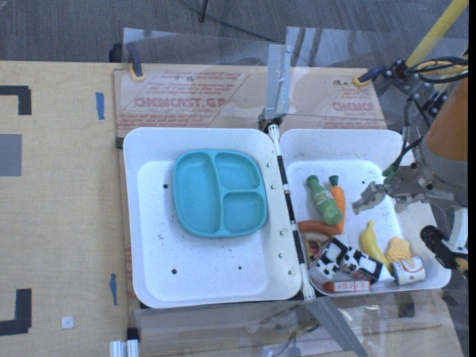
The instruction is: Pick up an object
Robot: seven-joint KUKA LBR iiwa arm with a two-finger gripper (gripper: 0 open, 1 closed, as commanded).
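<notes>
Hovering tool [370, 197] above right bin [297, 149], near banana [370, 242].

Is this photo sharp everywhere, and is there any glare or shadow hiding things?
Camera view: even, soft light, faint shadows; the teal plate and toys like the banana read clearly; the end effector looks slightly soft; clear panels behind the bins show pale reflections; the arm's orange band is blurred at the edge.

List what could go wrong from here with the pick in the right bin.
1. The toys crowd together: the green bottle lies against the orange carrot, so the gripper may nudge or catch both.
2. The yellow banana lies near the bin's right wall, leaving little room for a clean approach.
</notes>
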